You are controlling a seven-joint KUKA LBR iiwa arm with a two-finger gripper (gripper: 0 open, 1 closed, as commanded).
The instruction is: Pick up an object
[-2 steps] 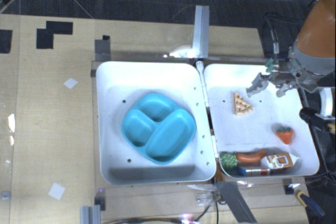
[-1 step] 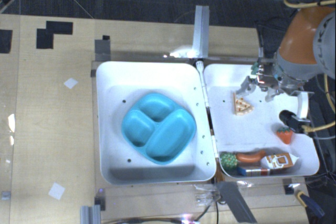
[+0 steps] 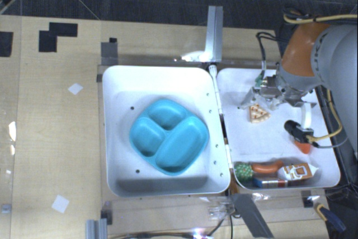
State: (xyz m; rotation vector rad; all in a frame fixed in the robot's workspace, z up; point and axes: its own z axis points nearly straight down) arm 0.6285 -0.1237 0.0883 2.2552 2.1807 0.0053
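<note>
In the right bin (image 3: pixel 240 137), a small tan triangular piece with holes (image 3: pixel 258 114) lies in the far half. My gripper (image 3: pixel 261 101) hovers just behind and over it, its fingers spread apart, and nothing sits between them. Along that bin's near wall lie a green broccoli piece (image 3: pixel 243 170), an orange sausage (image 3: pixel 269 167) and a small bottle with a brown label (image 3: pixel 295 172). A small orange-red item (image 3: pixel 304 148) rests near the right wall.
The left bin (image 3: pixel 120 120) holds a blue three-compartment plate (image 3: pixel 169 136). A metal divider (image 3: pixel 220 115) separates the two bins. The grey arm with its orange band (image 3: pixel 302 56) enters from the right over the right bin's far corner.
</note>
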